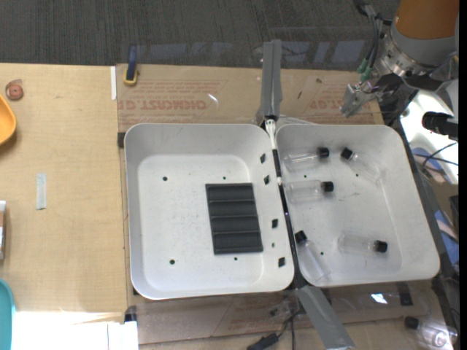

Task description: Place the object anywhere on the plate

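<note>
A black ribbed plate (233, 219) lies flat in the middle of the left bin (146, 195). Several clear vials with black caps lie scattered in the right bin (408, 195): one near the back left (303, 156), one beside the centre divider (306, 189), one at the front right (359, 244). My gripper (355, 99) hangs high at the back right, over the brown cardboard just behind the right bin's rear rim. It is well apart from the vials and far from the plate. Nothing shows in its grasp.
A grey metal bar (271, 79) rises behind the seam between the bins. A wooden table (58, 195) lies to the left, with an orange dish (4, 122) at its edge. Cables and white equipment (438, 122) crowd the right side.
</note>
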Robot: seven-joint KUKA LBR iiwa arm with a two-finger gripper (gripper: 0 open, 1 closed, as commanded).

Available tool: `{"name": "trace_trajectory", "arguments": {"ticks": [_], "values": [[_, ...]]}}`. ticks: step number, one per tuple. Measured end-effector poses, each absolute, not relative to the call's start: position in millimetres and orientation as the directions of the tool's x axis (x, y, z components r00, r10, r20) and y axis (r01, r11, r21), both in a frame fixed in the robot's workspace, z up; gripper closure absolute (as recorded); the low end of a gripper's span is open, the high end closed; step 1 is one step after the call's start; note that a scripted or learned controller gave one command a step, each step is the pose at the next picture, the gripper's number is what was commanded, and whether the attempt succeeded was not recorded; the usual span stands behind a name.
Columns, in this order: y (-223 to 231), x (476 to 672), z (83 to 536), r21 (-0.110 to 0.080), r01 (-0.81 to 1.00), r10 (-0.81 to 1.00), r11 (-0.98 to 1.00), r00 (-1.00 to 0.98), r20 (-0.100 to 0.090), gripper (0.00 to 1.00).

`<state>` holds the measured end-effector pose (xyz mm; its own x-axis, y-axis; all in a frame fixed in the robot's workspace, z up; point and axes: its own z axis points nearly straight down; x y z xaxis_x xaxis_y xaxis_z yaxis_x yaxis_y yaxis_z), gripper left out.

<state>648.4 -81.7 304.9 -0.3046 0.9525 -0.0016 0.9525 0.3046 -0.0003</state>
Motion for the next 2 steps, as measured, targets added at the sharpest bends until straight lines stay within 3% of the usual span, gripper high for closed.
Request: {"name": "trace_trajectory", "arguments": {"ticks": [1, 2], "values": [[-13.3, 621.9, 269.3, -0.002, 0.868, 0.868, 0.496, -0.496, 0.0, 1.0], [48.3, 570.8, 268.6, -0.002, 0.822, 0.822, 0.57, -0.57, 0.0, 1.0]]}}
